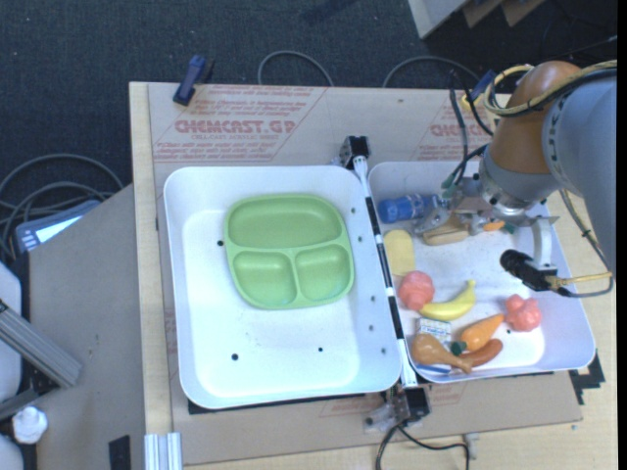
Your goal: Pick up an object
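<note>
Front of right bin: a heap of toy food lies against the near wall of the right bin (578, 346), with a carrot (480, 331) slanting up to the right over a brown piece (441, 352).
Just behind: a yellow banana (451, 306) curves with its long axis running lower left to upper right; a pink ball (415, 289) sits touching its left end, and a pink knobbly piece (524, 312) rests apart to the right.
Left bin: a green divided plate (289, 250) sits in the left bin (196, 360), well apart from the arm.
Middle of right bin: a pale yellow block (399, 251) stands upright along the divider.
Far end: a blue can (400, 209) lies on its side near the back wall, its long axis running left to right.
Gripper: the gripper (453, 225) is low at the back of the right bin, under the orange-banded wrist; whether its fingers are apart or together cannot be told, and nothing is seen held.
Key relation: the blue can lies just to the view's left of the gripper, the nearest candidate; the banana group lies nearer the camera.
</note>
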Tool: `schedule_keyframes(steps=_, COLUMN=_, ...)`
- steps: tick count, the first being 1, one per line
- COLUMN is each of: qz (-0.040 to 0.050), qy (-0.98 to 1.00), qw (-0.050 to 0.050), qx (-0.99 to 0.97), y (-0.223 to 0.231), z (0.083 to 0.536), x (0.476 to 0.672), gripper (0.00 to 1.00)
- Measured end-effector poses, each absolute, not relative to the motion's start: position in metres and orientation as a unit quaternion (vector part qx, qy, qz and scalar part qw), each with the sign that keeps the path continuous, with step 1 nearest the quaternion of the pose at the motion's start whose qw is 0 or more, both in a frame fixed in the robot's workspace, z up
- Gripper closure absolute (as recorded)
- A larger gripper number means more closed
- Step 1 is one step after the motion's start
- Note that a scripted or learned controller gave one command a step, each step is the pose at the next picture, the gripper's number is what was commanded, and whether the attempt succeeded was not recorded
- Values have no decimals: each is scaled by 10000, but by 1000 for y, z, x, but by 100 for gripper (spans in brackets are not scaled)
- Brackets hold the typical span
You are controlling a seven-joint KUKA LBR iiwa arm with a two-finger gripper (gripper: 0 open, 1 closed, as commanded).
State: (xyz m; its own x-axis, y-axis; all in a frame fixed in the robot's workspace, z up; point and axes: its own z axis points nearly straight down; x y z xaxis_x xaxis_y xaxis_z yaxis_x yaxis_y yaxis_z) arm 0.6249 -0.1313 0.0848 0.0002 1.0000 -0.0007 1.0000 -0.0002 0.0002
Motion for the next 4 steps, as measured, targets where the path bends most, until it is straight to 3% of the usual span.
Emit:
schedule_keyframes(steps=1, qz=-141, qy=7086, qw=-263, qx=7050, y=-143, z=82, x=658, gripper=0)
schedule_keyframes(steps=2, qz=-67, qy=7089, qw=-354, qx=7044, y=-160, z=83, x=660, gripper=0)
schedule_keyframes(steps=4, qz=-33, qy=7100, qw=-397, qx=7030, y=-167, z=83, x=661, gripper=0)
